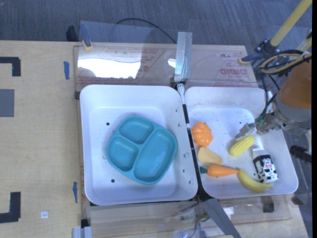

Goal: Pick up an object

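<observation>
Left bin (pixel 94 133): one blue divided plate (pixel 142 149), lying at centre.

Right bin (pixel 225 105): pumpkin (pixel 202 133) at 9 o'clock; lemon wedge (pixel 209 156) just below it; carrot (pixel 222 171) at 7 o'clock; banana (pixel 251 181) at 5 o'clock, touching the carrot's tip; corn (pixel 241 145) at centre; black-and-white cow (pixel 266 168) at 4 o'clock.

Gripper (pixel 253 128): seen at 2 o'clock in the right bin, just above the corn. Whether the fingers are spread or pressed together cannot be told. Nothing is seen held.
</observation>
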Tool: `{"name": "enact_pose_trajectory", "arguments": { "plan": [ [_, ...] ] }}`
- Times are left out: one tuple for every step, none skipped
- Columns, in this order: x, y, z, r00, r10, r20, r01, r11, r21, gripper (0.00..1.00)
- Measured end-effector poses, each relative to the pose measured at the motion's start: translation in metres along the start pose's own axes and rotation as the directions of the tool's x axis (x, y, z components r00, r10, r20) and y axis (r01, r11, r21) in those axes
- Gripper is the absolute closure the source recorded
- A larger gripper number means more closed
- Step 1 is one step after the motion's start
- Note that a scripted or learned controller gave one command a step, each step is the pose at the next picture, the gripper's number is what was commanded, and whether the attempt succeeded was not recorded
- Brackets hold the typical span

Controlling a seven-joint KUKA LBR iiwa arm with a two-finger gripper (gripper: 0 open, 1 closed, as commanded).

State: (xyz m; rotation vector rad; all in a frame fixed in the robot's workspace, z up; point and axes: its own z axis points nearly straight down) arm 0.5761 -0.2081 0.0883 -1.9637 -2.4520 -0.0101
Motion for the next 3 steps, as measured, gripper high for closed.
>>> {"name": "enact_pose_trajectory", "arguments": {
  "plan": [
    [0.032, -0.029, 0.001, 0.996, 0.084, 0.005, -0.084, 0.996, 0.001, 0.00],
    [0.029, -0.027, -0.011, 0.996, 0.087, 0.010, -0.087, 0.996, -0.006, 1.00],
    [0.075, 0.050, -0.107, 1.000, -0.015, 0.007, 0.015, 1.000, -0.008, 1.00]
  ]
}}
